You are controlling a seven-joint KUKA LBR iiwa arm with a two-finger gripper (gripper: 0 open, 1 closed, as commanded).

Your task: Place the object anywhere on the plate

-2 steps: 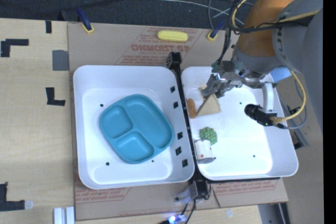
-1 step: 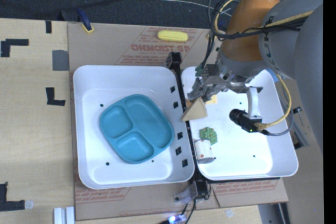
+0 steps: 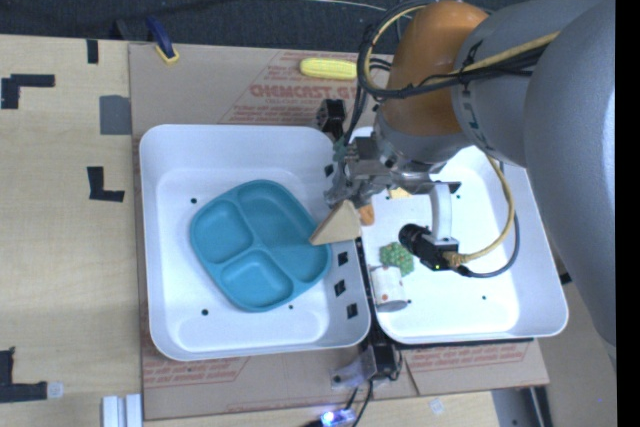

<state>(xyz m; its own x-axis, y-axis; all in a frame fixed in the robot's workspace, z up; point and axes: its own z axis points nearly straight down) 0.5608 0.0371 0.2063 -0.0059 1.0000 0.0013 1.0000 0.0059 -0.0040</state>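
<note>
one tan wedge (image 3: 337, 227) hangs clenched in the pincer (image 3: 345, 205) at the blue plate (image 3: 255, 245)'s right edge, mid-carry; next, i judge, shift left and release.

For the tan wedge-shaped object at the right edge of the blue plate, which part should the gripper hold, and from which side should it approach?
Judging from the camera view, grip the tan wedge-shaped object across its narrower upper part, coming down from above. It widens toward its lower edge, which overlaps the rim of the blue divided plate, so the tapering top probably fits best between the fingers of the gripper hanging just above it.
</note>
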